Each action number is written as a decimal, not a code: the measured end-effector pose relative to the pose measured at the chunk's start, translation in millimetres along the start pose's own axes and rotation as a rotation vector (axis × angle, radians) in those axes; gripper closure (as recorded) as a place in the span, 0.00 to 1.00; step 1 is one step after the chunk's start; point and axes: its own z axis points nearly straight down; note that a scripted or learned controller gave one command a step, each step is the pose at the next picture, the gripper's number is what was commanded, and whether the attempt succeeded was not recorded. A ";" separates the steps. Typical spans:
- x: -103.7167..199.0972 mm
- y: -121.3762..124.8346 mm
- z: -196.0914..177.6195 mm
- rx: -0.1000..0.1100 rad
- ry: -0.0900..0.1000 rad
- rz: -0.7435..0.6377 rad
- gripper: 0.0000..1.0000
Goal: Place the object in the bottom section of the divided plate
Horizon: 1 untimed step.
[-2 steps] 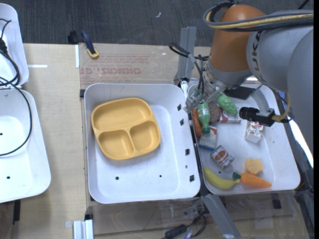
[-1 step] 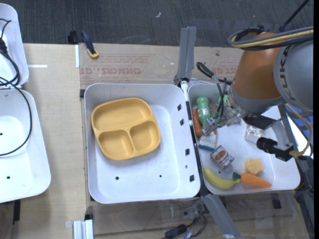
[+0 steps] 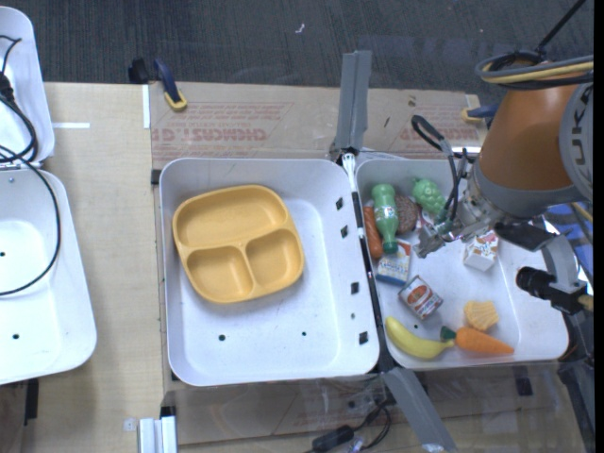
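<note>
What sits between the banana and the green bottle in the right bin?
In the camera view, a small red-and-white can and a blue-and-white packet lie between the banana and the green bottle.

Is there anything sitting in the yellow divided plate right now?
No, all three sections of the yellow divided plate are bare, and the banana and carrot lie in the right bin.

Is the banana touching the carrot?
Touching. The camera view shows the banana's right tip meeting the carrot's green leafy end, no bin floor between them.
</note>
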 end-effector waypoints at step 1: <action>0.1 0.0 0.1 0.000 0.000 0.000 0.00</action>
